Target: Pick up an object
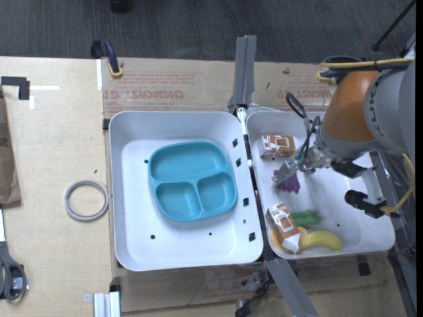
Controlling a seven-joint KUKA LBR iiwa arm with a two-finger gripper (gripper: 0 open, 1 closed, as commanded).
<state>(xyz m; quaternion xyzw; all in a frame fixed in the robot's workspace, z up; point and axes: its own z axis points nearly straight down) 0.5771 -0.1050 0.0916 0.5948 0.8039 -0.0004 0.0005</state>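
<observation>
In the right bin (370, 240) lie a purple object (289, 183), a white-and-orange carton (277, 146) at the far side, a second carton (283, 221), a green piece (306, 216) and a yellow banana (322, 241) near the front. My gripper (287, 172) hangs low over the bin, its tip right at the purple object. I cannot tell whether it touches or grips the object. The grey arm with its orange band (350, 107) reaches in from the right.
The left bin (129, 190) holds a blue three-compartment tray (193, 180). A grey ring (86, 199) lies on the wooden bench left of the bins. Scissors (10, 276) sit at the bench's front left corner. A metal divider (244, 71) stands between the bins at the back.
</observation>
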